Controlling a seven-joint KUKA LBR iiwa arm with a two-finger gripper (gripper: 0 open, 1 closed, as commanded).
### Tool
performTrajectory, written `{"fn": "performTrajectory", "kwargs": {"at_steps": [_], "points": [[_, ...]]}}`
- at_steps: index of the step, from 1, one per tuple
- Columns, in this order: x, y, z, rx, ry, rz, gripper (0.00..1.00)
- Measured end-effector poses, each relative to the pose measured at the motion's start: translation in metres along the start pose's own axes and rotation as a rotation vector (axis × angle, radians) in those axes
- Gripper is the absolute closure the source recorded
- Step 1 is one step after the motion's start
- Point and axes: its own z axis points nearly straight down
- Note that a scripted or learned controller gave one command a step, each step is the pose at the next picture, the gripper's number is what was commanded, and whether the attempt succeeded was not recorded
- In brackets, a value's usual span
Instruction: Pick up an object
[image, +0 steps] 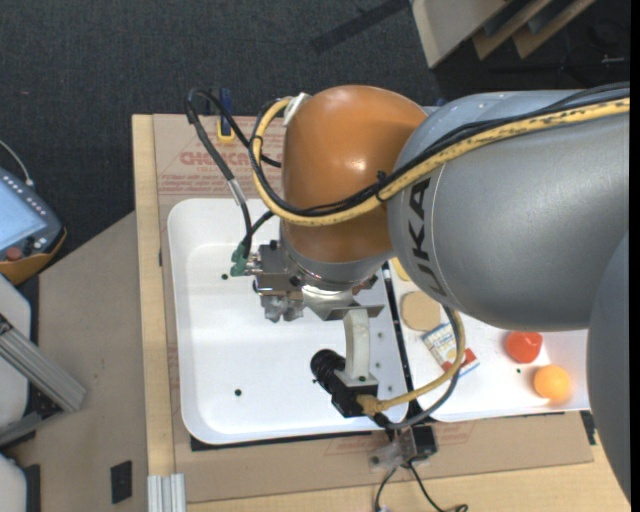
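Note:
My gripper (281, 303) hangs low over the left bin (205, 340), near its middle, under the orange wrist band; the wrist hides most of it. No object shows between or under it. The objects I can see lie in the right bin (500, 403): a tan round disc (421, 312), a small white packet with blue and red print (446, 346), a red-orange piece (523, 346) and an orange ball (551, 382). The arm covers the rest of that bin.
Two tiny dark specks (238, 392) mark the left bin's white floor. Both bins rest on a brown cardboard sheet (160, 300) on the bench. The grey arm fills the upper right.

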Motion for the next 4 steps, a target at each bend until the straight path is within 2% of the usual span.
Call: {"fn": "performTrajectory", "kwargs": {"at_steps": [1,2,3,4], "points": [[-0.058,0.002,0.006,-0.007,0.003,0.006,1.0],[-0.155,0.003,-0.059,-0.021,0.003,0.01,1.0],[-0.111,0.018,-0.144,-0.025,0.008,-0.006,1.0],[-0.092,-0.001,0.027,0.006,0.001,-0.001,1.0]]}}
